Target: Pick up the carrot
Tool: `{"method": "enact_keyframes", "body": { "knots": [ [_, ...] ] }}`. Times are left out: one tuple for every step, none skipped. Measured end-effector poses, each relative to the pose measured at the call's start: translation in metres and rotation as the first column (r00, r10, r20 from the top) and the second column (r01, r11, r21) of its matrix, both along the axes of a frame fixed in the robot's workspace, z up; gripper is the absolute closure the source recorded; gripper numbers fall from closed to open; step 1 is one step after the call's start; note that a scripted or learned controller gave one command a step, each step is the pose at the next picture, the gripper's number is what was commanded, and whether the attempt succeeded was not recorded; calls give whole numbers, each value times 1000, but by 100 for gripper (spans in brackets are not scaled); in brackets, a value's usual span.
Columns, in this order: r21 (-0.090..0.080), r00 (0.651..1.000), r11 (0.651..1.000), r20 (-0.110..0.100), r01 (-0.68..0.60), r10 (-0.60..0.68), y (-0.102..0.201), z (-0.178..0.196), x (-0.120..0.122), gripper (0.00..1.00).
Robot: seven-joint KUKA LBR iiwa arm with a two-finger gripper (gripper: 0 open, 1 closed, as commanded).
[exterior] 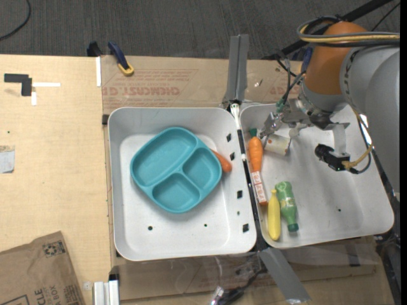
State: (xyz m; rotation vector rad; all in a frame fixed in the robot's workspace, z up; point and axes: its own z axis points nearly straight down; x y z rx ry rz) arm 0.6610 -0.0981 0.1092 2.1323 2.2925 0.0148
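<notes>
The carrot [255, 153] is orange with a small green top. It lies lengthwise along the left wall of the right bin [356, 218], near the back. My gripper [274, 125] hangs over the back left part of that bin, just right of and behind the carrot's green end, and apart from the carrot. The carrot is not in the gripper. A small white object [277, 145] lies directly beneath the gripper, beside the carrot.
In the right bin, a red-and-white packet [259, 187], a yellow banana [273, 216] and a green bottle [287, 206] lie in front of the carrot. The left bin [127, 234] holds a teal divided plate [176, 169] with an orange item [223, 162] at its right edge.
</notes>
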Motion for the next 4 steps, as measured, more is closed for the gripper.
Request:
{"method": "enact_keyframes", "body": {
  "knots": [
    [-9,961,962,14,-275,275,4,-2,-9,0],
    [-18,905,905,12,-425,425,-2,-4,-29,0],
    [-20,907,907,15,-420,420,-3,6,-28,100],
    [-2,799,799,-13,-601,601,8,83,-28,100]
  ]
}}
